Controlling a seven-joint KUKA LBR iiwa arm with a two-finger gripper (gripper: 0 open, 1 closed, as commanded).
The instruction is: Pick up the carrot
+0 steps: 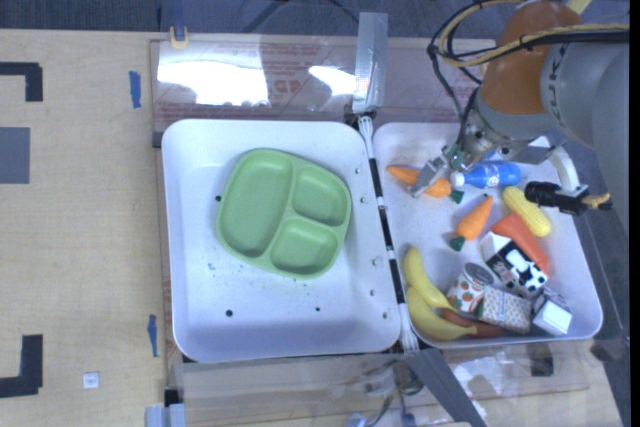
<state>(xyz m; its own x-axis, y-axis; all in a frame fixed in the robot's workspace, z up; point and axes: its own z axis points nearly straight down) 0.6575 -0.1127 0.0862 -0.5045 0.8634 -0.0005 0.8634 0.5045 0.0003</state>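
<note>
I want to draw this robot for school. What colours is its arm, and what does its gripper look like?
The arm is thick, round and grey, with a shiny orange band above the wrist. Black and yellowish cables loop around that orange part. The gripper at the end is small and metal-looking, silvery grey with darker bits, much thinner than the arm.

Grey arm (pixel 590 90) in from the right, orange-banded wrist bent downward, gripper (pixel 440 177) low, jaws slightly parted.

The grey arm (pixel 590 95) wears an orange band (pixel 520 65), looped with black and yellow cables (pixel 470 25).
</note>
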